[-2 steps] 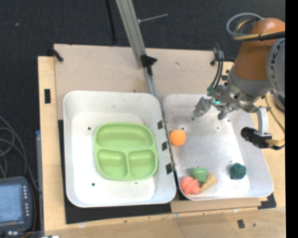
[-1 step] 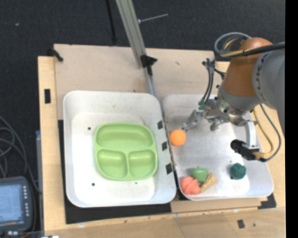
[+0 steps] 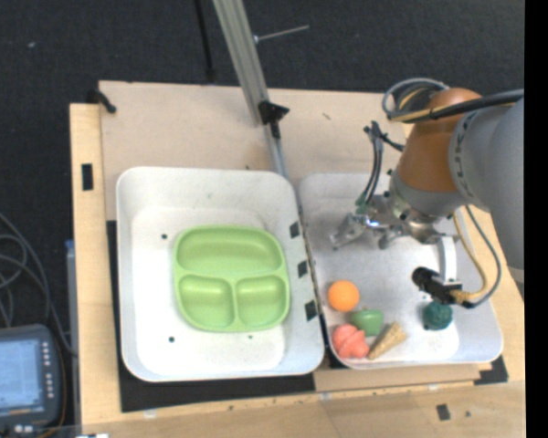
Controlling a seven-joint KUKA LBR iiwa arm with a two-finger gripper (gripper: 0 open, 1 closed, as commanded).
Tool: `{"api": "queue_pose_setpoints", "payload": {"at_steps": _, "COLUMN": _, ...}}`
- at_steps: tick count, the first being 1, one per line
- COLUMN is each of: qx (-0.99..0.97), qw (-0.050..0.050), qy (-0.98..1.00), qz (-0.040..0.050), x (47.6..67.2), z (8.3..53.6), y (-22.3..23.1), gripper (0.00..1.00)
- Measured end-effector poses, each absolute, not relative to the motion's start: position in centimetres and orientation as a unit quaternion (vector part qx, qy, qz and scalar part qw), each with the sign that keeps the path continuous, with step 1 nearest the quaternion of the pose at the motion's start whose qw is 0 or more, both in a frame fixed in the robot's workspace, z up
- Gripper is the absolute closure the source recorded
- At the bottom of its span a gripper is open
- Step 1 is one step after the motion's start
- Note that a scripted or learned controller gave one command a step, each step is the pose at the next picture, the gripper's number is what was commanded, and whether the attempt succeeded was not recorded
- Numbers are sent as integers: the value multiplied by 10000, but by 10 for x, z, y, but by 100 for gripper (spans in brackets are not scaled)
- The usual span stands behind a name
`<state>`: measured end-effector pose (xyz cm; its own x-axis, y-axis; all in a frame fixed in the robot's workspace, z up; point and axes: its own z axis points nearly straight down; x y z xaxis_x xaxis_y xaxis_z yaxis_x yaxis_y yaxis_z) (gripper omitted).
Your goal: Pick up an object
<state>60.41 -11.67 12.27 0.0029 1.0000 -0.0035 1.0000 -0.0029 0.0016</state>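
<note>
The arm (image 3: 457, 167) reaches in from the right over the right bin (image 3: 342, 199), its orange band above the wrist. The gripper (image 3: 365, 231) hangs low over the bin's upper middle, above bare white floor, with nothing seen between its fingers; whether they are apart or together cannot be told from this slanted view.

The objects lie along the right bin's near side, apart from the gripper. An orange ball (image 3: 343, 296) sits close to the left wall. Just below it rests a green piece (image 3: 368, 320), touching a pink object (image 3: 350, 340) in the near left corner. A tan cone (image 3: 388, 339) lies tilted beside them. A dark green object (image 3: 437, 316) sits further right, near the arm's black fitting.

In the left bin (image 3: 146, 199) rests a green divided plate (image 3: 230, 277) with three compartments. Both bins stand on the tabletop (image 3: 183, 117).
</note>
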Motion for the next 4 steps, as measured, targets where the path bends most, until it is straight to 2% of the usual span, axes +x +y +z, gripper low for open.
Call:
{"api": "queue_pose_setpoints", "payload": {"at_steps": 1, "qx": 7082, "qw": 1, "qy": 7060, "qz": -13, "x": 604, "z": 100, "y": -118, "gripper": 0}}
{"api": "queue_pose_setpoints", "payload": {"at_steps": 2, "qx": 7100, "qw": 14, "qy": 7042, "qz": 10, "x": 605, "z": 112, "y": -119, "gripper": 100}}
{"api": "queue_pose_setpoints", "payload": {"at_steps": 4, "qx": 7062, "qw": 37, "qy": 7080, "qz": 22, "x": 617, "z": 240, "y": -122, "gripper": 100}}
